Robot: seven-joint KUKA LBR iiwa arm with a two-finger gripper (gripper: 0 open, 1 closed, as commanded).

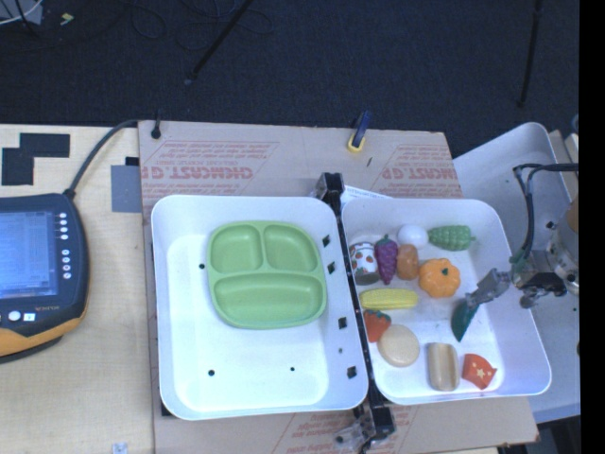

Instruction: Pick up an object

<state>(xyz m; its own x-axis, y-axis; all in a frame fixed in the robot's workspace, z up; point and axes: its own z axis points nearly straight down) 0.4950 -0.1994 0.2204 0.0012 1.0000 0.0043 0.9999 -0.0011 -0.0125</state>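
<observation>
Camera view: the two-finger gripper [484, 291] is seen at the right bin's [515, 372] right side, clenched on a dark green, elongated toy vegetable [462, 319], whose long axis hangs steeply, tip pointing down-left.

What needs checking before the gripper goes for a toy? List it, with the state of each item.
1. Gripper over the right bin: ok, it sits above the right side.
2. Fingers free of any toy: cannot tell, they are too small and blurred.
3. Nearest target identified: ok, the dark green toy lies right beside the gripper.
4. Room around that target: ok, it lies apart from the orange toy and the red piece.
5. Left bin out of the path: ok, the green divided plate lies well away from the arm.
</observation>
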